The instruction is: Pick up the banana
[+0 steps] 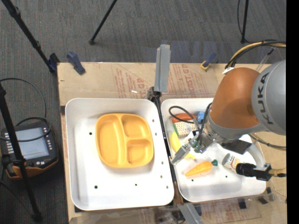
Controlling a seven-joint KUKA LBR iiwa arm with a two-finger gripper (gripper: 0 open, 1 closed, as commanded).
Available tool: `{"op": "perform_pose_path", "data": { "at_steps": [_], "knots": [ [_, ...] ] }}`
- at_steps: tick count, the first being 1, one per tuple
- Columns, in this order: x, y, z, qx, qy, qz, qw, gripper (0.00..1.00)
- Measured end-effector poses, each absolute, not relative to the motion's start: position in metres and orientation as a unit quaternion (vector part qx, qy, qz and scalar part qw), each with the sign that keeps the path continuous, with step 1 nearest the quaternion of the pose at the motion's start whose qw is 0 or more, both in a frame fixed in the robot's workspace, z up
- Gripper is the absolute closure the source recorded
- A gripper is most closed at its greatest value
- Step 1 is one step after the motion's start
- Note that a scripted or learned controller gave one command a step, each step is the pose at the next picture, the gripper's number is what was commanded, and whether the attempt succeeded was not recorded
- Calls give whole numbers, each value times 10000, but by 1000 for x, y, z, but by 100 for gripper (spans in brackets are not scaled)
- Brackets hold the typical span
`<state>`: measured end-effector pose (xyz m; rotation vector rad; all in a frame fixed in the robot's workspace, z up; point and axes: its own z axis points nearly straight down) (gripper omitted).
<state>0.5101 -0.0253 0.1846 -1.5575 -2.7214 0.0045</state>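
Your end effector (183, 152) sits low over the right bin (219, 190); finger state cannot be told. The banana (175, 143) lies just beside it, a carrot (200, 168) nearby. Arm (271, 99) reads "KUKA". Left bin (79, 125) holds a yellow divided plate (124, 140).

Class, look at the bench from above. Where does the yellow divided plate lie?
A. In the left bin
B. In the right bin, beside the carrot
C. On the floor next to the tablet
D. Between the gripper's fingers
A: the yellow divided plate lies flat in the left bin, while the carrot is in the right bin.
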Motion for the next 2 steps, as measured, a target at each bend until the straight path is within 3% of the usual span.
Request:
{"op": "perform_pose_path", "data": {
  "at_steps": [1, 2],
  "knots": [
    [532, -52, 185, -5099, -8603, 13, 28, 0],
    [573, -35, 184, -4805, -8770, 14, 28, 0]
  ]
}}
